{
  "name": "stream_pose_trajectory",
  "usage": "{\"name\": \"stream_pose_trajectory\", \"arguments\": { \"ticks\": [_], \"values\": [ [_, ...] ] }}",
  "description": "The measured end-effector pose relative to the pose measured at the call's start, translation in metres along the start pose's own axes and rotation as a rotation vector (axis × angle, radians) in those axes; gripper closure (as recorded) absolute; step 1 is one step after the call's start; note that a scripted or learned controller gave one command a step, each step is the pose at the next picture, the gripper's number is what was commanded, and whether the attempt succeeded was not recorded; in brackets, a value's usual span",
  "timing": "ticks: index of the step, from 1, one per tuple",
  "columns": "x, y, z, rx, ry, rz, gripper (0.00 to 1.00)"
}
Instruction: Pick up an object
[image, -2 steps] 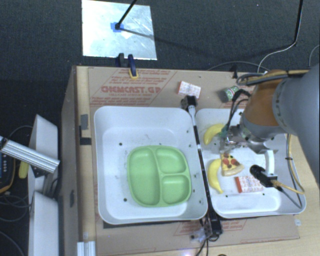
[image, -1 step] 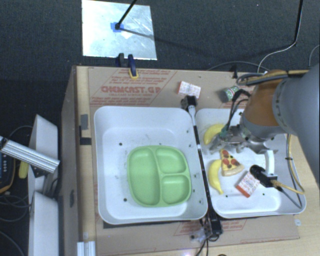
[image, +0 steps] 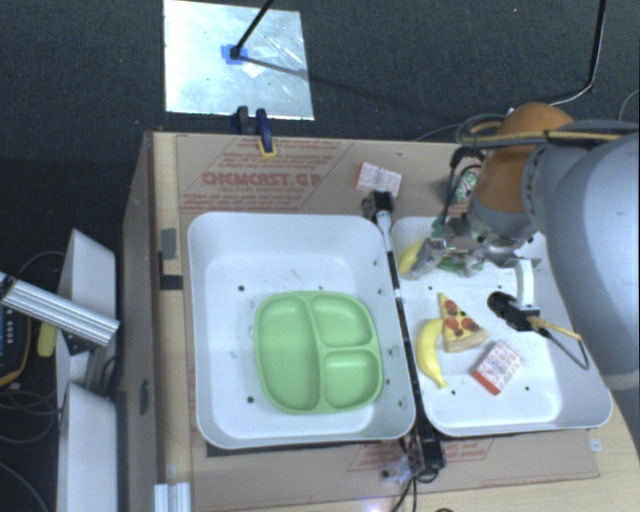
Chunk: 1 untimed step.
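Nearest the camera, a red-and-white packet (image: 497, 366), a banana (image: 430, 352) and a toy pizza slice (image: 459, 323) are lying loose on the floor of the arm-side bin (image: 565, 405), and nothing is touching them. In the neighbouring bin (image: 225, 265) a green divided plate (image: 320, 350) is sitting flat, well apart from the arm. Farther back, the gripper (image: 442, 256) is reaching low into the far corner of the arm-side bin, just beside a small yellow object (image: 408, 258) near the dividing wall — probably the thing being gone for. I cannot tell whether the gripper is spread or closed, nor whether it is touching the yellow piece, let alone gripping it. So the pick is looking under way but not done — nothing is hanging clear of the bin floor, and the grasp and the lift are both remaining.
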<state>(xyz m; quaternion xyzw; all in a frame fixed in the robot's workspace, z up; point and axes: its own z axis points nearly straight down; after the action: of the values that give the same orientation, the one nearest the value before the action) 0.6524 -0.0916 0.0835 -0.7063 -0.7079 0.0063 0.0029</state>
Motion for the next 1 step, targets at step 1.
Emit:
{"name": "stream_pose_trajectory", "arguments": {
  "ticks": [1],
  "values": [
    [-0.0777,-0.0399,-0.0168,-0.015,0.003,0.0,0.0]
  ]
}}
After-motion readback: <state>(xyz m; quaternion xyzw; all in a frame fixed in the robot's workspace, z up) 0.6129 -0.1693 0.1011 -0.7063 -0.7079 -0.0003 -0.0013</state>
